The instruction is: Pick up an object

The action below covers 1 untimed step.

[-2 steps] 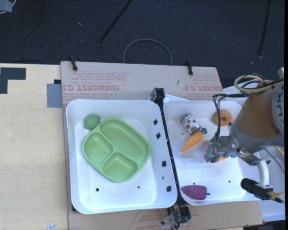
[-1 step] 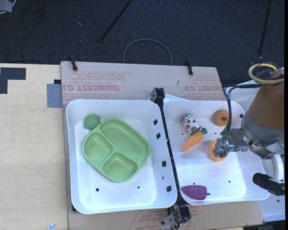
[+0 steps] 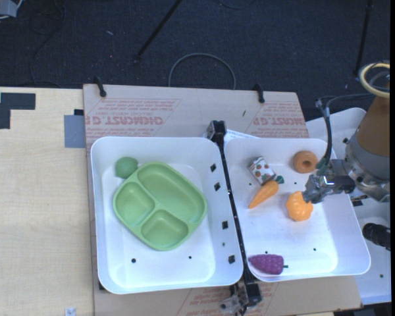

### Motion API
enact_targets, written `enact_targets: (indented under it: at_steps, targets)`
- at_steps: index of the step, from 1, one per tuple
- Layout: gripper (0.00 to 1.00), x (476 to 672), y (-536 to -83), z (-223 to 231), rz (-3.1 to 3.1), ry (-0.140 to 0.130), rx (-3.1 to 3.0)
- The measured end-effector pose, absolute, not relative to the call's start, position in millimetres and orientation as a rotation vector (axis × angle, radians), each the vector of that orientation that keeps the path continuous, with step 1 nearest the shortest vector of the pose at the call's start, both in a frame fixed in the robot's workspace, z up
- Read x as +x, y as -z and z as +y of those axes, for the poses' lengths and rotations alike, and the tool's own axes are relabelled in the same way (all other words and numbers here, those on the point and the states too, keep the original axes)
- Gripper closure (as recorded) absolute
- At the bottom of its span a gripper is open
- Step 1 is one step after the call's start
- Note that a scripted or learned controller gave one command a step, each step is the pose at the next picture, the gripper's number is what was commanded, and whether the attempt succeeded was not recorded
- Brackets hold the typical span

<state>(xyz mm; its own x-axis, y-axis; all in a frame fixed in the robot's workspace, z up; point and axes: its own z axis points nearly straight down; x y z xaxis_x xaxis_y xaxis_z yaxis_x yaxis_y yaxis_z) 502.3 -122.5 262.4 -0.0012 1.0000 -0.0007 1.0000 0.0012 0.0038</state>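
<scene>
Orange pepper-like toy (image 3: pixel 299 207) lying in right bin (image 3: pixel 342 255), roughly mid-bin toward the right wall, directly under the gripper (image 3: pixel 314 194). Gripper low over the toy's upper right edge, apparently touching it or just above; contact not resolvable. Finger state not resolvable either: tips blurred against the toy, cannot tell whether apart or together. Toy resting on bin floor, not seen clamped between anything.

Arm (image 3: pixel 372 137) entering from right, orange band visible above the wrist, grey body below it, cable looped near the top.

Other contents of right bin:
- Toy carrot (image 3: pixel 263 193), orange with green tip, lying at a slant just left of the pepper-like toy, apart from it.
- Small patterned box-like item (image 3: pixel 261 170), just above the carrot's leafy end, near or touching it.
- Brown doughnut-shaped ring (image 3: pixel 305 161), near the back wall, above the gripper, apart from it.
- Purple bumpy toy (image 3: pixel 266 264), possibly grapes, at the front left corner against the rim.

Left bin (image 3: pixel 118 268):
- Green divided plate (image 3: pixel 159 205), three compartments, tilted diagonally, occupying centre.
- Small green round item (image 3: pixel 126 167) at the plate's upper left, touching or overlapping its edge.

Bins side by side, joined at a black divider strip (image 3: pixel 228 203), sitting on cardboard sheet (image 3: pixel 184 114) with reversed red print. Light wooden desk (image 3: pixel 33 209) to the left. Dark carpeted floor (image 3: pixel 85 38) behind.
</scene>
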Motion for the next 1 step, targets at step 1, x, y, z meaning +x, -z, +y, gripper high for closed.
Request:
enact_targets:
  at_steps: [1]
  targets:
    - [1.0, 508.0, -266.3, -66.2, 2.23, -0.001, 2.217]
